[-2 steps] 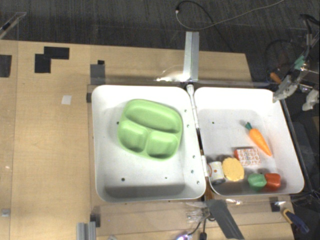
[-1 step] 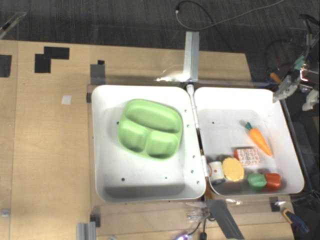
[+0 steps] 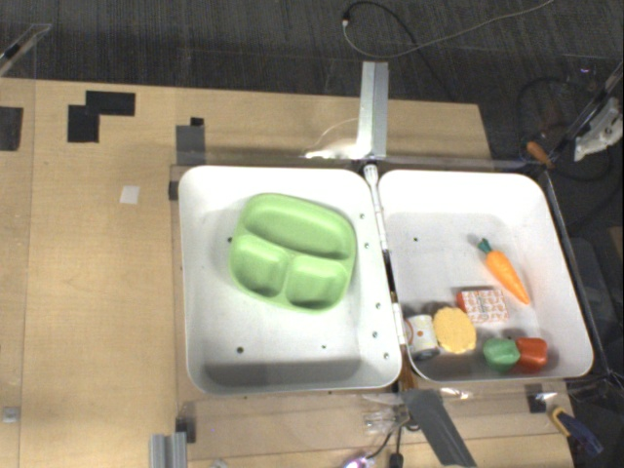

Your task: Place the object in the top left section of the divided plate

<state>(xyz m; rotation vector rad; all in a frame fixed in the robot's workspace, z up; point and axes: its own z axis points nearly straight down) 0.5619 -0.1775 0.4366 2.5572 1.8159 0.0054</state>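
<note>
Green plate [image 3: 292, 252]: sits in the left bin [image 3: 210, 339], a bit toward 12 o'clock, three sections.
Right bin [image 3: 444, 213]: holds all the toys.
Carrot [image 3: 505, 272]: at 3 o'clock in the right bin.
Pink box [image 3: 483, 305]: near 6 o'clock.
Yellow round toy [image 3: 454, 331]: touching a small can [image 3: 421, 333].
Green toy [image 3: 501, 353] and red toy [image 3: 532, 352]: side by side at 5 o'clock.
End effector: I cannot tell.

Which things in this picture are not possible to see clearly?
- Camera view: the label on the small can is too small to read.
- The pattern on the red-and-white packet is blurred.
- The green toy and red toy are too small to identify.
- The green divided plate shows three sections.
</note>
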